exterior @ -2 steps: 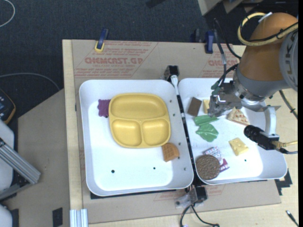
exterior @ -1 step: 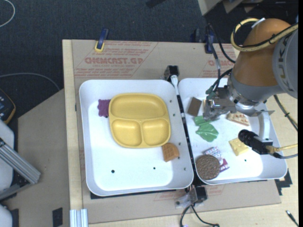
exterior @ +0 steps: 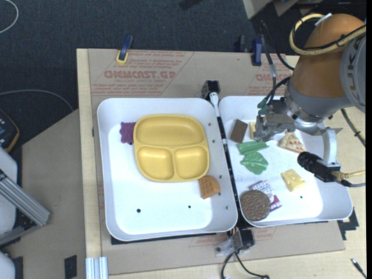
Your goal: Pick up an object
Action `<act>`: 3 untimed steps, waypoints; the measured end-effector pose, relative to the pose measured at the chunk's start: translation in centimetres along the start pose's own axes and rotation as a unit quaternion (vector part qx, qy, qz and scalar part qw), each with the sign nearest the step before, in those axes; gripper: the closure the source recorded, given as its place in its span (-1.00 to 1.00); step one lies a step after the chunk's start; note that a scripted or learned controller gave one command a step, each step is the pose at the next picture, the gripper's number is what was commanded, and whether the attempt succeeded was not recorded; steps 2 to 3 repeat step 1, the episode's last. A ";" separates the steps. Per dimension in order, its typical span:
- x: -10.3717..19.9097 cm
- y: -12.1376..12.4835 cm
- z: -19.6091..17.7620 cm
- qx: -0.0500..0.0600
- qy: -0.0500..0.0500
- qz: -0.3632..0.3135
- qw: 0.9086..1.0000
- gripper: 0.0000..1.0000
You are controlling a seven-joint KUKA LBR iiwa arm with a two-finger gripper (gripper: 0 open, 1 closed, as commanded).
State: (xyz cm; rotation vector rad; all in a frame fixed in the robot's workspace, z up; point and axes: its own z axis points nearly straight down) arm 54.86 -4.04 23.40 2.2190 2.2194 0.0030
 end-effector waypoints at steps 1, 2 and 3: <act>-0.5 -0.8 1.9 0.004 0.001 0.001 1.000 1.00; -0.5 -0.8 1.9 0.004 0.001 0.001 1.000 1.00; -0.5 -0.8 1.9 0.004 0.001 0.001 1.000 1.00</act>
